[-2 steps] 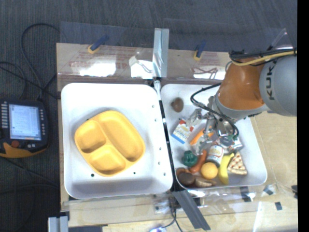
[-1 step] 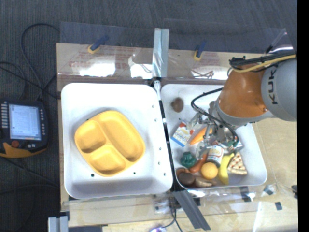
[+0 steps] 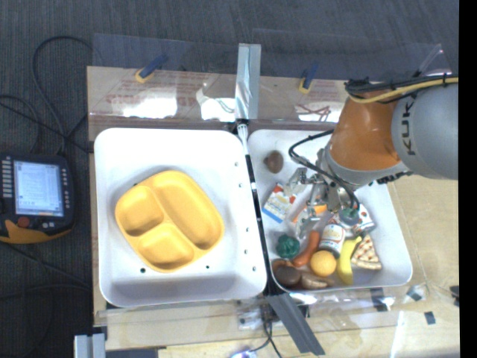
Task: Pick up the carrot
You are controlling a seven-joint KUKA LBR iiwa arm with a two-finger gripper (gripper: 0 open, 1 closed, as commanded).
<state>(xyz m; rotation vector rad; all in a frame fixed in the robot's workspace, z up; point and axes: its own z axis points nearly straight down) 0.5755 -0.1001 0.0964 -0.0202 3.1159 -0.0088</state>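
One carrot is approached by the tool; its state cannot be told; descent is judged next.

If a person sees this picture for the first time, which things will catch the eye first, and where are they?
The bright yellow divided tray lies alone in the left bin. The grey arm with its orange band reaches in from the right over the right bin, where small food toys crowd the near part. Among them the orange carrot lies just below the gripper, beside a dark green piece and a small orange ball.
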